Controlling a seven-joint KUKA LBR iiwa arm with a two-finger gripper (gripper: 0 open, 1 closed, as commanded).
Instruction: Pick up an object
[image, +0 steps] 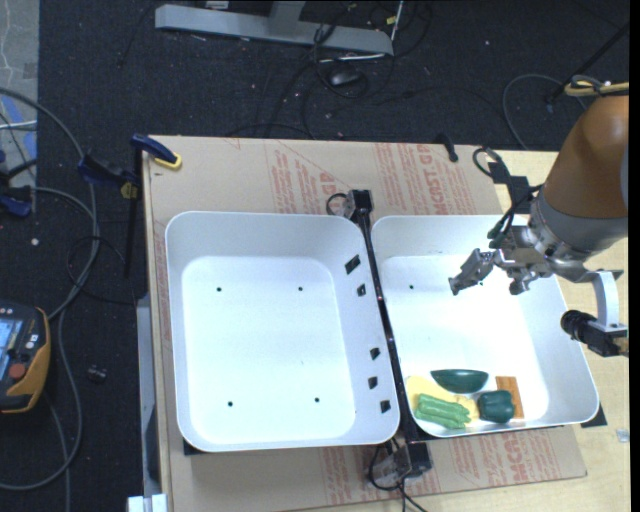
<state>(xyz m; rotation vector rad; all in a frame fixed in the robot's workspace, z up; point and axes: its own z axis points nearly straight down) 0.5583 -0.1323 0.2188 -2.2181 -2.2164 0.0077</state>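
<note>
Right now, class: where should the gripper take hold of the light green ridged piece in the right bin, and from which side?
Probably across the middle of the light green ridged piece, coming straight down: it lies flat and elongated, with the bin wall just beyond it and the dark green bowl-shaped piece close by.

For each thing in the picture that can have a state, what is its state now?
End effector: above the right bin, fingers apart, holding nothing.
Dark green bowl-shaped object: lying in the right bin, near its front edge.
Light green ridged object: lying flat at the front wall.
Dark green block: resting beside it.
Left bin: level on the bench.
</note>
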